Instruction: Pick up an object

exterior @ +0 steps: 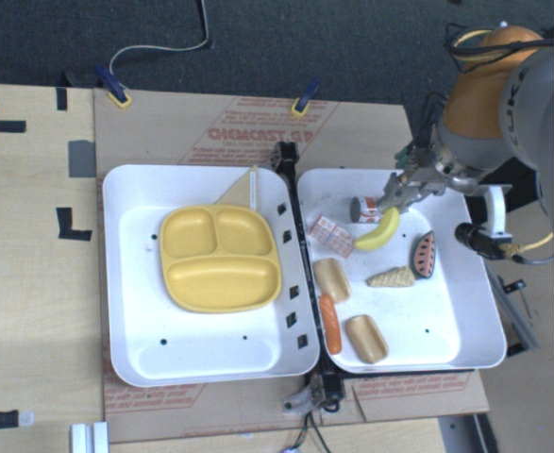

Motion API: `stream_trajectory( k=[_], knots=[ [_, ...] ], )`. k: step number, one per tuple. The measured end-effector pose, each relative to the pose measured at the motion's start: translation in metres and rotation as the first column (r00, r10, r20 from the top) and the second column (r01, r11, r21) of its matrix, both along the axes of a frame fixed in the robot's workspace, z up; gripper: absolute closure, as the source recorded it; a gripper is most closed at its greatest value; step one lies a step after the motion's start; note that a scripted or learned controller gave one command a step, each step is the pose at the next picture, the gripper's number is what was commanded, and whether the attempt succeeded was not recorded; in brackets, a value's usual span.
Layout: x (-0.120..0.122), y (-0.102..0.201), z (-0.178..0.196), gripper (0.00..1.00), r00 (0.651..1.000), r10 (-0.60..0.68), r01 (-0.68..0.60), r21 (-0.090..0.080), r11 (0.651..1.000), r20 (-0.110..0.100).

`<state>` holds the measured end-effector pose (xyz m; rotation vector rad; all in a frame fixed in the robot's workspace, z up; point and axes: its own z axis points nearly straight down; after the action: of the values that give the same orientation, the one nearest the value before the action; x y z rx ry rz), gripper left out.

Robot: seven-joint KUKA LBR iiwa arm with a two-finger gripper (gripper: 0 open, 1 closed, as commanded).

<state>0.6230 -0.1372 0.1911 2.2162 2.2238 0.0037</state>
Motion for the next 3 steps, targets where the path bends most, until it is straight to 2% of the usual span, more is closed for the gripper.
stream_trajectory(
  k=[1, 2, 3],
  knots=[
    [-0.082, 0.028, 0.049, 1.00, 1.000, -0.002, 0.002, 0.000, 1.000, -0.004],
    [-0.082, 0.028, 0.049, 0.00, 1.000, -0.002, 0.002, 0.000, 1.000, -0.004],
    [-0.047, -0.004, -0.105, 0.00, 1.000, -0.003, 0.003, -0.001, 1.000, 0.000]
  ],
)
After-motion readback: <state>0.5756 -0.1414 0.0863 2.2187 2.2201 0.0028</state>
